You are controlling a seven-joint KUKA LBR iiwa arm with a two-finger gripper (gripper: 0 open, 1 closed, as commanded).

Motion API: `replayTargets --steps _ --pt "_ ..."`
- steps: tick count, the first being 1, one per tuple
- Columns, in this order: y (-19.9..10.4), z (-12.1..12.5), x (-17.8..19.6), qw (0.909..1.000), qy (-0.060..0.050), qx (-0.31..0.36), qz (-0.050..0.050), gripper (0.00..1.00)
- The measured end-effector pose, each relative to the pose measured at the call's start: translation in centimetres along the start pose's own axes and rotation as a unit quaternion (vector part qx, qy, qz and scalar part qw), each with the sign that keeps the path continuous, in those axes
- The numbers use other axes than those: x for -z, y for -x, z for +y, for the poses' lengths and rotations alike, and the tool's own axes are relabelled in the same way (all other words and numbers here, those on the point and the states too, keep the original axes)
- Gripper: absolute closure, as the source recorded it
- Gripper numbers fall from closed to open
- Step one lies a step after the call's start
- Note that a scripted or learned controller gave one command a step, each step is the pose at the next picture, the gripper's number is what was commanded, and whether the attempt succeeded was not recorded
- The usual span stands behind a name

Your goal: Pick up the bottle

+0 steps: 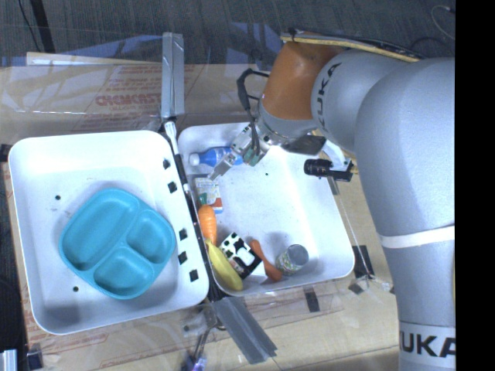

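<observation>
The left shallow white bin holds a light blue plastic tray with three compartments, lying flat toward its near side. A grey metal bar rises from the far end of the divide between the two bins. In the right shallow white bin, along its left wall, a clear plastic bottle with a blue cap lies on its side at the far left corner, cap end pointing left. Just near of it sits a small clear packet with an orange label, then an orange carrot, a yellow banana, and a black-and-white patterned cube touching the banana. A second orange carrot lies beside the cube, and a small metal can rests on its side to the right. The two-finger gripper reaches down and left from the grey arm with its orange band, its tip at the right end of the bottle; whether it is spread or closed, or grips the bottle, cannot be told from this angle.
</observation>
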State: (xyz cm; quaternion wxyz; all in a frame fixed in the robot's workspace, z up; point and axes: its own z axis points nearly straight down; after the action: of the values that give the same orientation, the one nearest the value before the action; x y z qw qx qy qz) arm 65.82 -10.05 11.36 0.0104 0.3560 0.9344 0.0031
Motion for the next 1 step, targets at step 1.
replayTargets --steps 1 --pt "0.00 0.00 -0.01 1.0000 0.000 0.000 0.000 0.00"
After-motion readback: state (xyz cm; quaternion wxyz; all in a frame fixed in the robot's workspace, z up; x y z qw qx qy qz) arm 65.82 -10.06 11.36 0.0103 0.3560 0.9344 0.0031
